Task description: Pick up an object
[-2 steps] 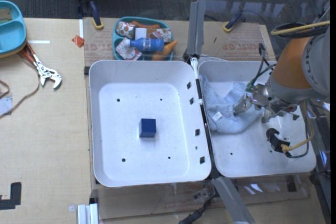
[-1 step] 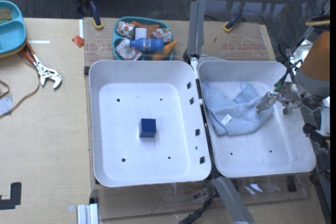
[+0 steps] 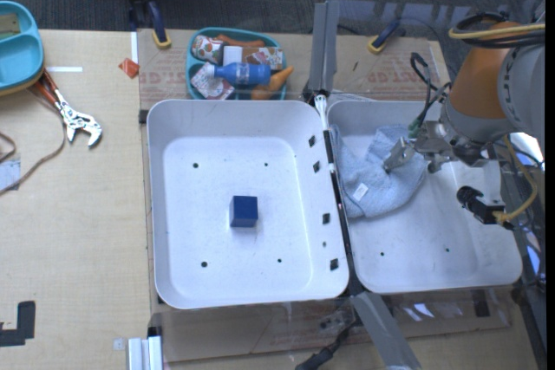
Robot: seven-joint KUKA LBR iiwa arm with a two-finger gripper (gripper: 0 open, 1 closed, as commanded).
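Near the bottom of the frame you see the front rims of the two white bins. In the left bin (image 3: 173, 186), slightly below its middle, a small blue cube (image 3: 244, 210) sits alone on the floor. In the right bin (image 3: 434, 256), at its upper left part, a pale blue-grey cloth (image 3: 375, 178) lies crumpled against the dividing wall. The gripper (image 3: 408, 155) is just at the right edge of this cloth, low over it. Beyond the bins, at the top centre, a teal tray (image 3: 198, 48) holds mixed small items. At the left, a wrench (image 3: 76, 124) lies on the bench.
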